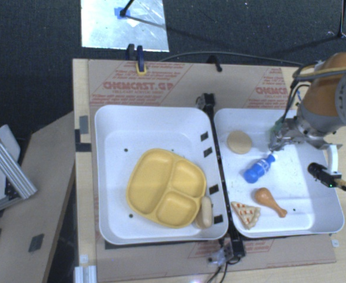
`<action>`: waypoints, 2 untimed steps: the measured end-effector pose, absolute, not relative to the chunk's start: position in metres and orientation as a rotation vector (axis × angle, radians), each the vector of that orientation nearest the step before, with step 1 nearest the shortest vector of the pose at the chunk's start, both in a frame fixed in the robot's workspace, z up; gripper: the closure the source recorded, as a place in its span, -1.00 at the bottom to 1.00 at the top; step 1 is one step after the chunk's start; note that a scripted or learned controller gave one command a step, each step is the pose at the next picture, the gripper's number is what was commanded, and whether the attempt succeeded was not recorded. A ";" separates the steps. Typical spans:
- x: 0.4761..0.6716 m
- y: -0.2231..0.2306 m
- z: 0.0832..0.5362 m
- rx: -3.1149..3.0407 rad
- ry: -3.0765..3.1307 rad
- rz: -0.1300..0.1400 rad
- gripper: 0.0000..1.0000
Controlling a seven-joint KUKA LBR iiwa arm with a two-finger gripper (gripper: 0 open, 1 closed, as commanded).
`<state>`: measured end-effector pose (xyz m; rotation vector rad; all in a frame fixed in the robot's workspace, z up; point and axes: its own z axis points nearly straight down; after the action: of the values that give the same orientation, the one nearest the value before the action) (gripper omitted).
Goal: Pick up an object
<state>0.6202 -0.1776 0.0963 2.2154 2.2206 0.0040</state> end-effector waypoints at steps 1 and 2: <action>0.626 -0.184 0.144 2.214 2.220 0.005 1.00; 0.624 -0.179 0.206 2.211 2.221 0.007 1.00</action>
<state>0.6240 -0.1791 0.2063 2.2111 2.2214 0.0067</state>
